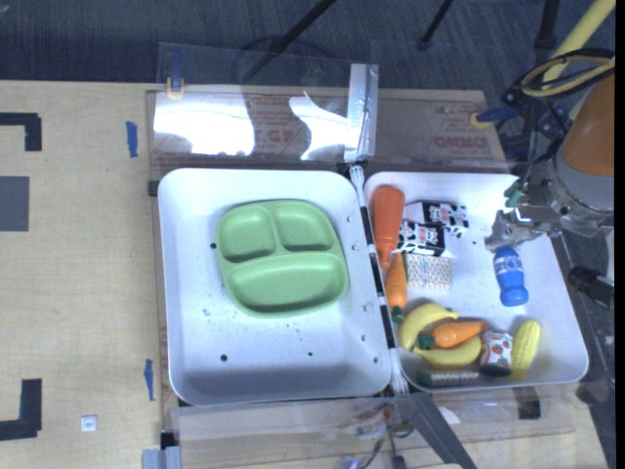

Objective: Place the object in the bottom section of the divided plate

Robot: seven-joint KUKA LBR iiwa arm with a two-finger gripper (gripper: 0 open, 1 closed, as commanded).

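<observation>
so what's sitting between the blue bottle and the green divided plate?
In the camera view, between the blue bottle and the green divided plate: a patterned card, then an orange carrot along the right bin's left wall, then the bins' shared rims.

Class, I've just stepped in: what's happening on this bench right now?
A grey robot arm reaches in over the right bin, its gripper poised just above a small blue bottle lying among toy food. The green divided plate in the left bin has nothing in its bottom section yet.
</observation>
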